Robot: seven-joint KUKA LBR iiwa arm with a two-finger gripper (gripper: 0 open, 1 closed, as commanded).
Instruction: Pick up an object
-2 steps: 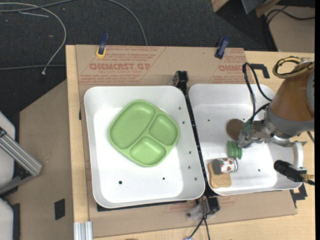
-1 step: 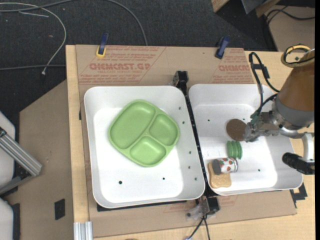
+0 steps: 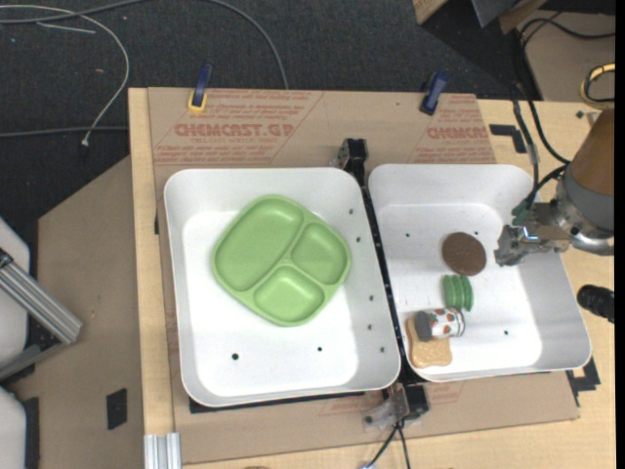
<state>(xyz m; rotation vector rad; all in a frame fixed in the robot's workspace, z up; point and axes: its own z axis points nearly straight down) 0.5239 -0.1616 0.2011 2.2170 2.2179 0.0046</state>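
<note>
My gripper (image 3: 512, 245) reaches in from the right over the right bin (image 3: 508, 189), just right of a brown round disc (image 3: 464, 253). Nothing sits between its fingers as far as I can see. Below the disc lies a green ridged object (image 3: 457, 292). Further down stands a small can with a red and white label (image 3: 439, 324), and a tan bread-like piece (image 3: 431, 353) rests at the bin's front edge.
The left bin (image 3: 195, 213) holds a light green divided plate (image 3: 282, 259). Black clamps sit between the bins at the back (image 3: 353, 152) and front (image 3: 410, 399). Blue clips (image 3: 201, 85) hold the cardboard sheet at the back.
</note>
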